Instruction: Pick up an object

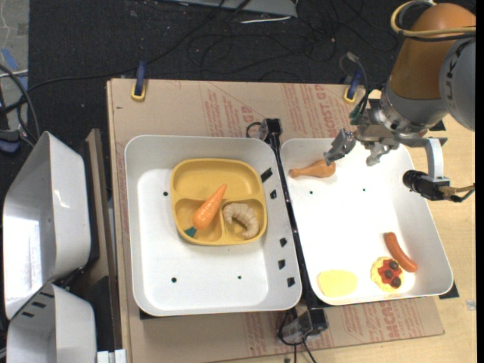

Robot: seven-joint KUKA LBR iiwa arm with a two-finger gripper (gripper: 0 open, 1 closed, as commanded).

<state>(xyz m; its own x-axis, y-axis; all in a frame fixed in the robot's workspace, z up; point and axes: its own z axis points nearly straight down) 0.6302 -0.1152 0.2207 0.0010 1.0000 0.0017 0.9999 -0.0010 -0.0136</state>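
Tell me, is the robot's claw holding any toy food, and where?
Nothing is held. The gripper hangs open just right of the chicken drumstick, which lies on the right bin floor.

Pretty clearly a robotics lab, not anybody's kitchen. The arm (435, 59) works over a cardboard sheet (227, 108) held down by yellow clamps (138, 89), with two white bins (144, 225) sitting side by side on it. The food is all toys: a plastic carrot (209, 206) in a yellow divided plate (189, 180), a sausage (400, 252) below the gripper (355, 150). Loose cables (227, 44) run across the dark floor up behind it.
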